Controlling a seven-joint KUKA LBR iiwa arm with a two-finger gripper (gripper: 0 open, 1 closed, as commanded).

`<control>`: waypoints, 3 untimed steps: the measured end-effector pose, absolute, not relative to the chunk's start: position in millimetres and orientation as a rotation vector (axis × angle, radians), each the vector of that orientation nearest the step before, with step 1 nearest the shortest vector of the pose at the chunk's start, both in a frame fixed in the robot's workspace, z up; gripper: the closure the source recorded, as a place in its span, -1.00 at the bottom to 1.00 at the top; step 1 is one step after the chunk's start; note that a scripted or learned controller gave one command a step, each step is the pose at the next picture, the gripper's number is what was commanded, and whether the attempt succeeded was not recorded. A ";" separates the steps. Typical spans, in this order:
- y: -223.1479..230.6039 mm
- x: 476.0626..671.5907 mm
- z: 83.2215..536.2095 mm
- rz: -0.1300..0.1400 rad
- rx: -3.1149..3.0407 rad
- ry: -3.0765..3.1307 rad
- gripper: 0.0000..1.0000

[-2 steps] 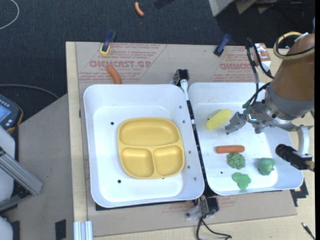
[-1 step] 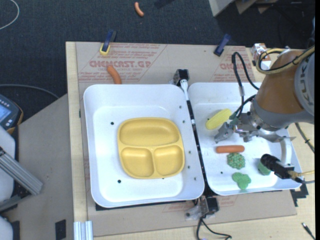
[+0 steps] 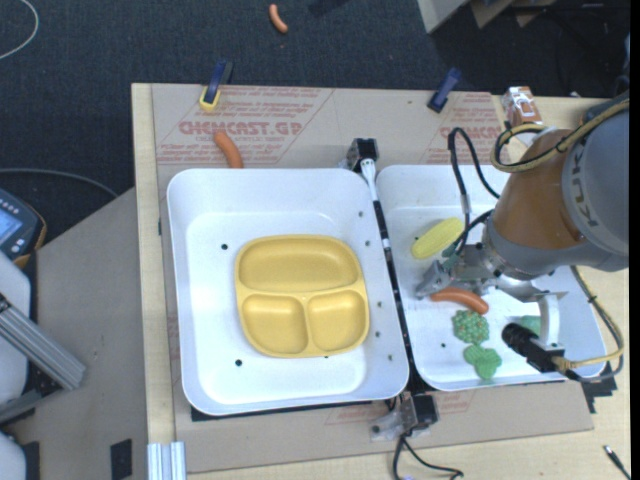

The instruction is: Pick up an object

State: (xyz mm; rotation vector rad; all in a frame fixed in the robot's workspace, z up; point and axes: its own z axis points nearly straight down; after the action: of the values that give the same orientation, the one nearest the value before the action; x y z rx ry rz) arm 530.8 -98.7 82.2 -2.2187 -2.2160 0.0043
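Orange-red and glossy, the toy sausage looks to me the likeliest pick. It lies near the middle of the right bin, and the gripper hangs at its 10 o'clock end, touching it or very nearly. Whether the gripper is released or clenched I cannot tell from my feed, because the wrist covers that spot, and nothing looks lifted off the bin floor. I judge this to be the descend-and-grasp step, with the grasp not yet proven. The next move calls for a squeeze square across the sausage's narrow body, then a straight lift. It looks round and slick, so an off-centre pinch could roll it aside. At 11 o'clock from the sausage, near it, lies a yellow corn cob. At 6 o'clock, just beside it, sits a green broccoli floret, with a second floret further toward 6. The left bin, at 9 o'clock, holds a yellow three-compartment plate at its centre. On the surface beyond that bin, around its 11 o'clock, lies another orange sausage.
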 end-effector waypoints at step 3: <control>-100.9 542.7 222.0 -0.008 -2.225 -2.228 1.00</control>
State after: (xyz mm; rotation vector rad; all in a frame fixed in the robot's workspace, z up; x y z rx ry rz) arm 542.7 -100.9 222.0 -2.2253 -2.2285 -0.0076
